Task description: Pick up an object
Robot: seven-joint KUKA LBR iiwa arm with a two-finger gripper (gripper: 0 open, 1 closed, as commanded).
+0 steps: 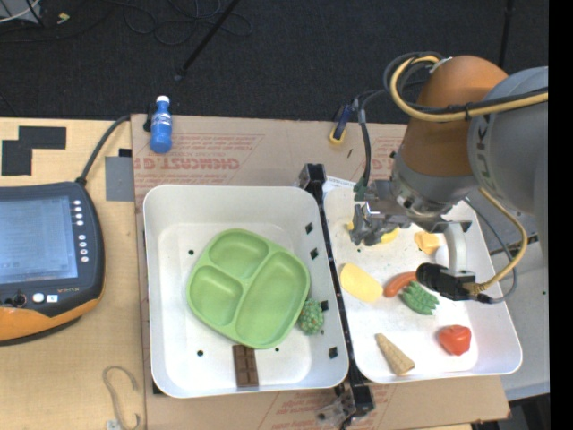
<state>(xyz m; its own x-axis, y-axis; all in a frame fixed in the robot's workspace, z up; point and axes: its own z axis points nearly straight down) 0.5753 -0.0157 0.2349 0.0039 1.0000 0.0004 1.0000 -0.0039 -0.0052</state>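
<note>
Two white bins (166, 240) sit on cardboard (269, 155); end effector (365, 227) state unclear.

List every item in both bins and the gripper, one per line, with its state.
green divided plate: lying tilted in left bin
green toy: touching plate's edge
brown bar: flat, near front wall
yellow piece: lying loose, right bin
cone: on its side
red piece: resting loose
gripper: low in right bin, grip unclear

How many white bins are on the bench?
2. The left bin holds a green plate; the right bin holds small toy foods, with the gripper above its far end.
</note>
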